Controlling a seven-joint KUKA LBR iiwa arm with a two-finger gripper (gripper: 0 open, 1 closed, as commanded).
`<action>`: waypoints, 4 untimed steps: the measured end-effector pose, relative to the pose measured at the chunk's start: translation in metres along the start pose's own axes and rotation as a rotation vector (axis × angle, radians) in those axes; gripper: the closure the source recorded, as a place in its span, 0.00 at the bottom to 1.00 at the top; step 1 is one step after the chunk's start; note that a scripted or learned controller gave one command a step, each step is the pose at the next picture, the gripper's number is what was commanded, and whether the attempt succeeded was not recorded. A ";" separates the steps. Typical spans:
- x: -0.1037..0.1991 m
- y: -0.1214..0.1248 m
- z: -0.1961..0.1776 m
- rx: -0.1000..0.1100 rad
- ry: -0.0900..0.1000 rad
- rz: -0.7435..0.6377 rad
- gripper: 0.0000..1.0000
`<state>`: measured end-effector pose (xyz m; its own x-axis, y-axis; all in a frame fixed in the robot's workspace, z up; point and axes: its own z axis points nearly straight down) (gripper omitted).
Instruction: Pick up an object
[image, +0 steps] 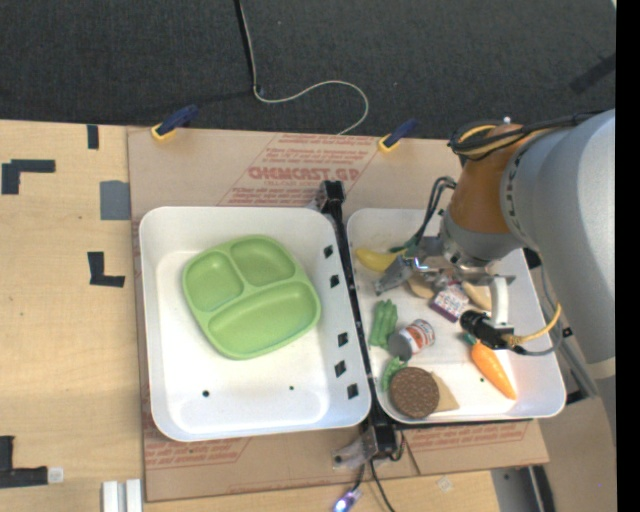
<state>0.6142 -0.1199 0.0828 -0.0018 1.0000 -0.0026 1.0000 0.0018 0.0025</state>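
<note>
The gripper (425, 268) is hanging low over the upper part of the right bin (545, 405), its metal fingers pointing toward the divider between the two bins. From this slanted angle I cannot tell how far apart they are standing, and nothing is showing clearly between them. Just to the left of the pincer a yellow banana (375, 260) is lying near the bin's upper left corner, very close to the tips; whether it is touching them cannot be made out. Just below and right of the gripper a small purple-and-white packet (449, 300) is lying partly under the wrist. Beside it a black cable with a yellow lead is looping off the arm.

Further out, a green leafy toy vegetable (384, 322) is lying along the bin's left wall, and a small red-and-white can (414, 335) is lying on its side just to its right. Nearer the front wall a round brown cookie-like disc (413, 392) is resting, with a tan piece peeking from beneath. An orange carrot (494, 368) is lying slantwise toward the right front corner.

The grey arm with its orange band (480, 195) is reaching in from the right. In the left bin (160, 330) a green divided plate (251, 295) is sitting alone, tilted a little askew
</note>
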 end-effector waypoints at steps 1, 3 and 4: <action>0.023 -0.052 -0.002 0.006 0.003 0.001 0.00; 0.096 -0.076 -0.105 0.003 0.004 -0.004 1.00; 0.147 -0.064 -0.173 0.000 0.003 -0.004 1.00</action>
<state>0.5494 0.0271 0.2551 -0.0055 1.0000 0.0003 1.0000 0.0055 0.0026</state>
